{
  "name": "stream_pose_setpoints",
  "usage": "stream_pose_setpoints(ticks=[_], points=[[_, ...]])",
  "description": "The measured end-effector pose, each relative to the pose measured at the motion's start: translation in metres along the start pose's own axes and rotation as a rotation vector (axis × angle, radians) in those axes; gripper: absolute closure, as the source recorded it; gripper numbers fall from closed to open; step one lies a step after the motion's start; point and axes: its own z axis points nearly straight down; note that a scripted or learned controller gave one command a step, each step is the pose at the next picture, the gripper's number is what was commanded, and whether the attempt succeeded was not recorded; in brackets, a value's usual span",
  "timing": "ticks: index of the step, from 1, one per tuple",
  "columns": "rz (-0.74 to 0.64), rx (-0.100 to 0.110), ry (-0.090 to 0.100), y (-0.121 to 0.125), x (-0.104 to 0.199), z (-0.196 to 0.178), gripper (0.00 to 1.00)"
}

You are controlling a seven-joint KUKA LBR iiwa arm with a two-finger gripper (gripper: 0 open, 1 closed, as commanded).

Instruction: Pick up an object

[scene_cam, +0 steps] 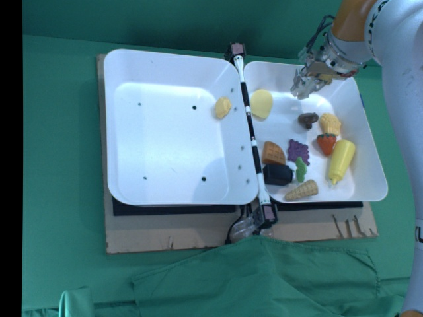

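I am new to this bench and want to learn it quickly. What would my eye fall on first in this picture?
First comes the cluster of colourful toy foods in the right bin, among them a yellow squeeze bottle, a strawberry and purple grapes. Next, the gripper hangs above that bin's far edge, under the arm's orange band. The left bin bears one small yellow piece near the divider.
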Motion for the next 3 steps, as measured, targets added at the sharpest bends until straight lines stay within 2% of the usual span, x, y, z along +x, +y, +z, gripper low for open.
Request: stream_pose_setpoints(ticks=[1, 3], points=[[-0.002, 0.013, 0.001, 0.007, -0.01, -0.048, 1.0], [-0.002, 0.013, 0.001, 0.018, -0.012, -0.135, 1.0]])
